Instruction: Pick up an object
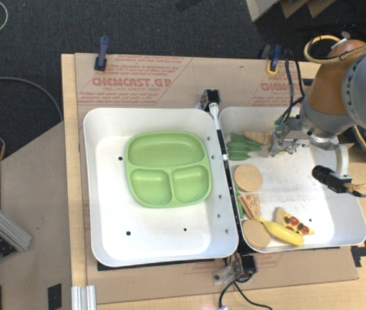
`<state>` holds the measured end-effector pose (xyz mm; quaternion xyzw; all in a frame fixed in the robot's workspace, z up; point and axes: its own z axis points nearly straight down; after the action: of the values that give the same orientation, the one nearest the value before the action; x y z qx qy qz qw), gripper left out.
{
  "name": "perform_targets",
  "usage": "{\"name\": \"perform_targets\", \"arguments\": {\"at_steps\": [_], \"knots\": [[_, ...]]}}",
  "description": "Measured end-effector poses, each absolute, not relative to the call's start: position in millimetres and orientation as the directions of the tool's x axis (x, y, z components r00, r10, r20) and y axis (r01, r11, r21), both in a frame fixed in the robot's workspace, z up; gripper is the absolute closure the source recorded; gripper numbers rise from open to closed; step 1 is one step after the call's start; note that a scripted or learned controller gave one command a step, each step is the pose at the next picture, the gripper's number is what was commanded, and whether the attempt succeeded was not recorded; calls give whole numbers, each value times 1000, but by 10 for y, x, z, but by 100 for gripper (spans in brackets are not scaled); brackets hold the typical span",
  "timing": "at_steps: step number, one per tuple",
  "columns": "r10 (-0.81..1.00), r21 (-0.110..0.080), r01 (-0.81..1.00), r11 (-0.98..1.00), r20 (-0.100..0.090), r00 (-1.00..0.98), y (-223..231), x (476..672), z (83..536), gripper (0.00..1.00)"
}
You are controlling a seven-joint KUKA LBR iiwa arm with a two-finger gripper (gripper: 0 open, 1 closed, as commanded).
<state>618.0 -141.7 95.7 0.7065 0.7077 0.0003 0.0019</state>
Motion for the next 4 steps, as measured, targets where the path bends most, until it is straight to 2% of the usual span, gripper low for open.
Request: {"name": "perform_targets", "arguments": {"at_steps": [1, 2, 3, 4], "knots": [[1000, 7, 1000, 8, 4, -8, -606, 5726, 1905, 100], [1000, -3, 1000, 12, 7, -12, 495, 5468, 1962, 100], [1000, 4, 1000, 6, 3, -6, 814, 4868, 2631, 100], [1000, 17, 1000, 2, 4, -2, 762, 4807, 3959, 100]]}}
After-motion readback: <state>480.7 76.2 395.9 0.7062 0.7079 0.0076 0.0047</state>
